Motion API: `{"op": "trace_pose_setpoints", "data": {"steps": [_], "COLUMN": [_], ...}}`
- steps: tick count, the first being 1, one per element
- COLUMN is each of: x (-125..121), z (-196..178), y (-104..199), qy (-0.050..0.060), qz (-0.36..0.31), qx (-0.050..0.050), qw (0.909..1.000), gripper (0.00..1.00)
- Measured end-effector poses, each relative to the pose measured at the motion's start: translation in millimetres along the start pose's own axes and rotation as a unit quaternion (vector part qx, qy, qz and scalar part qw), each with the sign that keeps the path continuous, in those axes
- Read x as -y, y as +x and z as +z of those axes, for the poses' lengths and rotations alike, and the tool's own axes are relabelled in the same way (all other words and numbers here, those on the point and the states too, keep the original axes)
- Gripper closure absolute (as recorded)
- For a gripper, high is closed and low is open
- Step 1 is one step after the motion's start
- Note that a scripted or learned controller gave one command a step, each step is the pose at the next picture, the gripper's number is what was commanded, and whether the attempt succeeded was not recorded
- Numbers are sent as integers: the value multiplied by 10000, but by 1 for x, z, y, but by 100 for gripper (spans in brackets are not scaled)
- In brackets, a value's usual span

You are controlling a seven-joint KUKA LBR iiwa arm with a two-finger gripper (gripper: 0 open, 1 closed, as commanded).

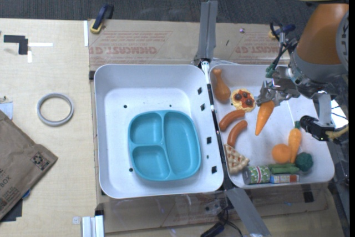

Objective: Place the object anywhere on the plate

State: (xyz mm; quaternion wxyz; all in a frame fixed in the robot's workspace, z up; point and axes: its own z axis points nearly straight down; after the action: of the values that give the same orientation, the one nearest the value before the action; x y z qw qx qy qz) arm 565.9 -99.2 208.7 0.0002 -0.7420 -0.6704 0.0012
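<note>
The carrot (263, 117) hangs tip-down from the pincer (270, 96), its thick end pinched between the fingers, so it looks lifted above the floor of the right bin (319, 175), probably ready to be carried across. The blue plate (165, 145), with 3 compartments, lies well to the pincer's left in the left bin (111, 119). Just left of the pincer sit a small pizza (242, 98) and 2 sausages (232, 118); a drumstick (221, 86) lies beyond them.
</note>
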Motion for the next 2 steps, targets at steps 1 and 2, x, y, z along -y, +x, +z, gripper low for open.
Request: {"op": "trace_pose_setpoints", "data": {"steps": [1,2], "x": [36,72], "z": [18,18], "y": [68,154], "qy": [10,14], "qz": [-360,-404], "qx": [-3,1], "qw": [9994,9992], "gripper": [100,100]}}
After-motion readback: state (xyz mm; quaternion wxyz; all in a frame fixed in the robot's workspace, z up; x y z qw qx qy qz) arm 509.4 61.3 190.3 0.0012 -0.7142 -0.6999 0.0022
